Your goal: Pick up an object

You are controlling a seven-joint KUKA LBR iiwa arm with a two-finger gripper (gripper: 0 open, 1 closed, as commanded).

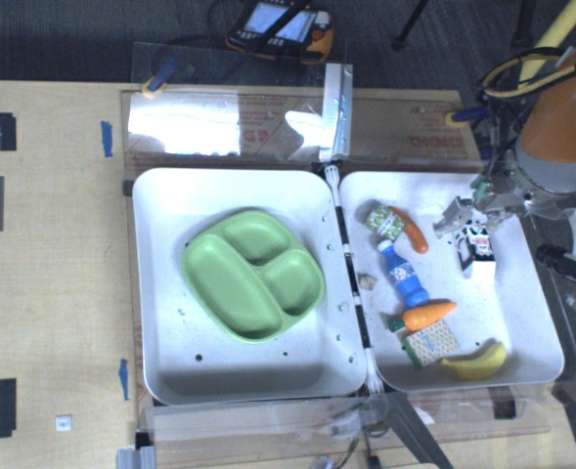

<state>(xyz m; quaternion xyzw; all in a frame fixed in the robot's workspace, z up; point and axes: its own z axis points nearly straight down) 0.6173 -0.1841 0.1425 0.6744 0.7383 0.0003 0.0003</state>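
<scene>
While your grey two-finger gripper [471, 225] hovered over the small black-and-white carton [478, 247] in the right white bin [547, 345], grip state unclear; you needed to descend and close.

Light green divided plate [253, 274] in left white bin [160, 360]. Right white bin [532, 291]: yellow banana [476, 360], orange carrot [429, 314], blue-white bottle [401, 274], black-and-white cow-pattern carton [479, 243]. Table [43, 262] pale wood, blue tape marks.

Wood bench [43, 291] w/ dark carpet floor [92, 18]
</scene>
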